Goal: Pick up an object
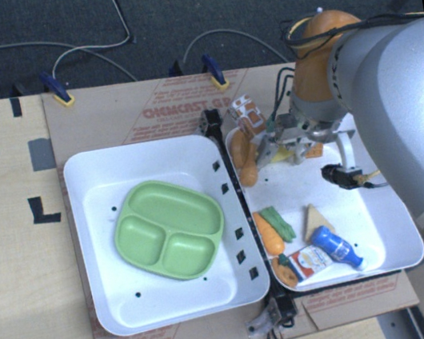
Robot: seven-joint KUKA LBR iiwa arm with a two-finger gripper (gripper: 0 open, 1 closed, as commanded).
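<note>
Camera view: the gripper (287, 142) is hanging low in the right bin (387, 243), upper part; whether it is gripping anything cannot be told. Beside it, an orange-brown elongated object (246, 163) is lying near the bin's upper left wall, long axis running top to bottom. Cardboard (177, 110) beneath is reading "CHEMCAST". A green plate (170, 229) is occupying the left bin (92, 226).

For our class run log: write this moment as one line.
arm: over right bin | gripper: near bin's top-left items | green plate: left bin
</note>
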